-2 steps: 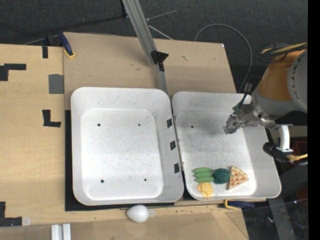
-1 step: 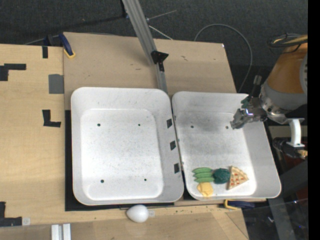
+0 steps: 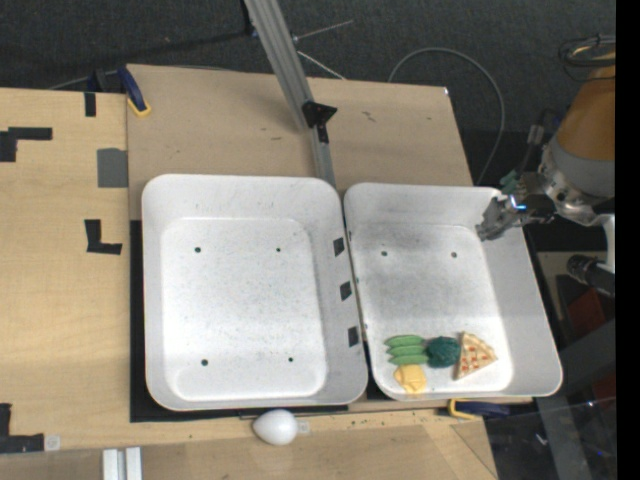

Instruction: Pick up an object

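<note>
Four toys: a green pea pod [image 3: 405, 346], a dark green bushy toy [image 3: 441, 349], a pizza slice [image 3: 474, 354] and a small yellow piece [image 3: 410, 376] all sit in the near corner of the right bin [image 3: 420, 268] — packed side by side, some touching.
White egg [image 3: 275, 427]: lies on the bench outside the bins, just past the near edge of the left bin [image 3: 240, 278], a little left of the toys.
Left bin: sits right beside the right bin, their edges meeting.
Things to pick: the toys in the right bin's near corner.
Gripper [image 3: 497, 215]: hangs over the far right edge of the right bin, well apart from the toys — it holds nothing that I can see.
Fingers: too small and dark here, so I cannot tell if they are apart or together.
Risk one: the toys are squeezed together, so I think the gripper could push two at once and get none.
Risk two: they lie close to the bin's near wall, so the gripper might bump the wall on the way down.
Risk three: the pizza slice and pea pod look flat and low, so they may slip away when pinched.
Risk four: the trip to the near corner is long, and a small miss could land on bare bin floor.
</note>
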Available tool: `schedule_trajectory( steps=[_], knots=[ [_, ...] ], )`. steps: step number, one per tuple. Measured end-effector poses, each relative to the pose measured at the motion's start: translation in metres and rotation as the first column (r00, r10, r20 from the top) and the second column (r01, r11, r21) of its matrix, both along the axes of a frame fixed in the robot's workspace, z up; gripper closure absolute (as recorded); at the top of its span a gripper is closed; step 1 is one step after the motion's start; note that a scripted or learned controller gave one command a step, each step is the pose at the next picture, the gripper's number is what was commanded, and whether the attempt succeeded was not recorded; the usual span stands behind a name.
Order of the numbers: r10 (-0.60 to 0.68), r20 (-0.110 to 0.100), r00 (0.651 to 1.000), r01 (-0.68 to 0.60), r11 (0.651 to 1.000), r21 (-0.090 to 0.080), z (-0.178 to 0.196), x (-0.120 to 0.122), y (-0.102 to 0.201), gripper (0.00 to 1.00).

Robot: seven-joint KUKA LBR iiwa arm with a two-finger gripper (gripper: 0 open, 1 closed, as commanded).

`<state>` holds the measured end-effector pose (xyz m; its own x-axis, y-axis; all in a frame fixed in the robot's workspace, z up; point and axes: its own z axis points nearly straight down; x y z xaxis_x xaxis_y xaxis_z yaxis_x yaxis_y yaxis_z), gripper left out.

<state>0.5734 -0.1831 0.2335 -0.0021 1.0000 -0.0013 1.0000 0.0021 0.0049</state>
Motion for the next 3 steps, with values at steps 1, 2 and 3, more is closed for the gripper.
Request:
schedule_trajectory(
  steps=[1, 2, 3],
  knots=[
    [0.004, -0.007, 1.000, -0.004, 1.000, 0.002, -0.012, 0.000, 0.053, 1.00],
    [0.006, -0.007, 1.000, -0.006, 1.000, 0.004, -0.014, 0.005, 0.117, 1.00],
    [0.005, -0.006, 1.000, -0.005, 1.000, 0.003, -0.004, 0.000, 0.170, 1.00]
  ],
)
